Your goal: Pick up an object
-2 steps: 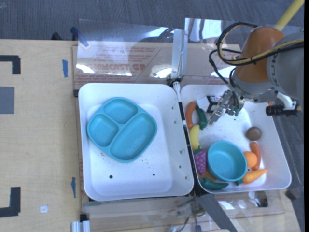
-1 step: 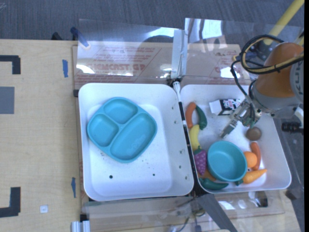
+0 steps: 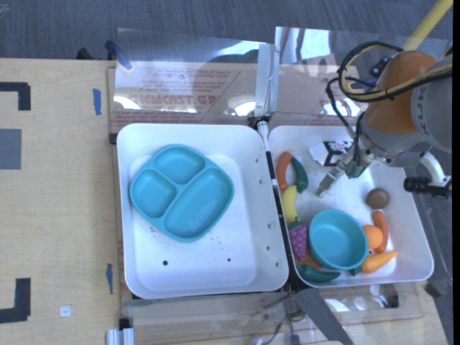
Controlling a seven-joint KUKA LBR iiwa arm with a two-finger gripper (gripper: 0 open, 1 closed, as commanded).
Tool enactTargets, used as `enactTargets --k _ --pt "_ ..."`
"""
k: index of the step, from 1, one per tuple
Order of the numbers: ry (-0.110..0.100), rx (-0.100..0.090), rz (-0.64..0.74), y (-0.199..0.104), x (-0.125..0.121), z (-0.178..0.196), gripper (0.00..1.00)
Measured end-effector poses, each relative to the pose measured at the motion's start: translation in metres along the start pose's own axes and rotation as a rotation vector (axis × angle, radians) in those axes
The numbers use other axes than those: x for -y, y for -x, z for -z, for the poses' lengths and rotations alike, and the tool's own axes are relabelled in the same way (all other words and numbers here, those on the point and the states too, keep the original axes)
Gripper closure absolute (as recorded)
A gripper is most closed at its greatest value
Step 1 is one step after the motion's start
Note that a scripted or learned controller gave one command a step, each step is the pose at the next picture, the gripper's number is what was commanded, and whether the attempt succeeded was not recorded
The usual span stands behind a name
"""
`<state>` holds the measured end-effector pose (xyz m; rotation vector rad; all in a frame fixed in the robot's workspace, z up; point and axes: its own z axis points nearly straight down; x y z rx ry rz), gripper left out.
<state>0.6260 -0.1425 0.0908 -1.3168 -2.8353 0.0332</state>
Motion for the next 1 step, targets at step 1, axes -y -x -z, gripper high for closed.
enactTargets --k 1 --pt "-0.035 -0.019 -0.086 0.0044 -0.0159 0.0009 0.0"
